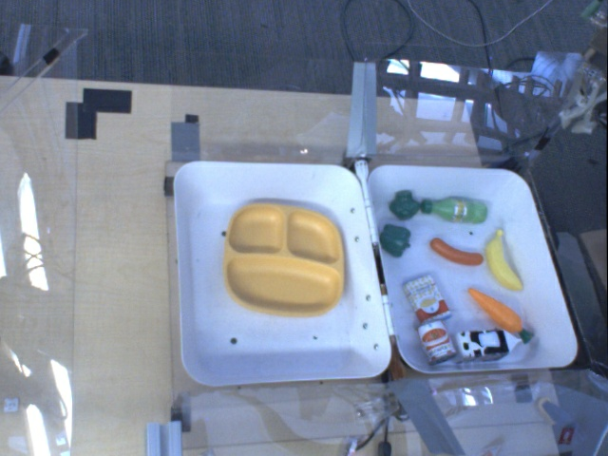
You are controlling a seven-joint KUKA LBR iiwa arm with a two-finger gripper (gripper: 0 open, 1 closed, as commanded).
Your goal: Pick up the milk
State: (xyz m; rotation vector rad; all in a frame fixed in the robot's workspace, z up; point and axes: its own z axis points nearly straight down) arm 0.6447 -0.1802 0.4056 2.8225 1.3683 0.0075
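At right bin's [556, 264] front edge, milk [486, 344] beside carrot [494, 310]; pincer state untellable.

A pale wooden bench [104, 283] is seen from above, its surface lit brightly enough that glare streaks are thrown across a clear sheet laid over its left part. Two black square marks [93, 110] are set near the bench's far left corner. Beyond the far edge of the bench, a dark grey carpeted floor [218, 27] is visible. Thin black cables [418, 12] are looped over that floor, to the right of the bench's middle. A grey metal post [361, 112] stands at the bench's far edge.
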